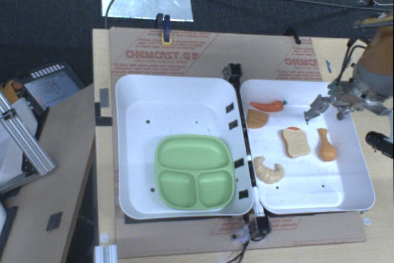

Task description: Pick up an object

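Gripper (321, 109) hangs spread open, holding nothing, at 2 o'clock in the right bin (354, 194). The drumstick (325, 146) sits just below it; looks like light, stiff, slick plastic, so pinch the thin shank.

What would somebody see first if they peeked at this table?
Probably the big green plate with three sections, sitting in the left bin. Next, the toy food scattered in the right bin: a slice of bread, a drumstick, a croissant and a carrot. The robot's gripper hangs over that bin's far right corner.
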`<state>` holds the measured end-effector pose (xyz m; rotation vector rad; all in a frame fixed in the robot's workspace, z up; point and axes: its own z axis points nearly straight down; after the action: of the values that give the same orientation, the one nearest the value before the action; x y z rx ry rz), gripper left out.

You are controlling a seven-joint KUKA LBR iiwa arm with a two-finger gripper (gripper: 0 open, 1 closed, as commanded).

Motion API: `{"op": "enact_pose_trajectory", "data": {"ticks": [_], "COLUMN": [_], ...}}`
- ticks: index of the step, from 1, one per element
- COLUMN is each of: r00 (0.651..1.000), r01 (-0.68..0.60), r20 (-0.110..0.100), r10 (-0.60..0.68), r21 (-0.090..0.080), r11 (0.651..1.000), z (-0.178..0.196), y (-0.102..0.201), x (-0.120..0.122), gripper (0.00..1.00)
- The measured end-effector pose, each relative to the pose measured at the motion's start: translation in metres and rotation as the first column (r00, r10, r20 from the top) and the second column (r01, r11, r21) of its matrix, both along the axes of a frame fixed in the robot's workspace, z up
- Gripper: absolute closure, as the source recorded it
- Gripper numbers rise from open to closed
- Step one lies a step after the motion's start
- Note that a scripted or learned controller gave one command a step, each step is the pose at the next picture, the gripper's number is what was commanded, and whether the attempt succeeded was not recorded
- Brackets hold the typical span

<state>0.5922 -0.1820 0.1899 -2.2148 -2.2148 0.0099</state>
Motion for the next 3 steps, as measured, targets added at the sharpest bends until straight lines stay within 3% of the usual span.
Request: {"op": "enact_pose_trajectory", "data": {"ticks": [1, 3], "r00": [1.000, 1.000], "r01": [-0.003, -0.005], "r20": [0.012, 0.009], "r10": [0.003, 0.005], "r21": [-0.003, -0.001], "r11": [1.000, 1.000], "z": [0.007, -0.092], "y": [0.000, 0.013], "x": [0.003, 0.001], "gripper": [0.00, 0.00]}}
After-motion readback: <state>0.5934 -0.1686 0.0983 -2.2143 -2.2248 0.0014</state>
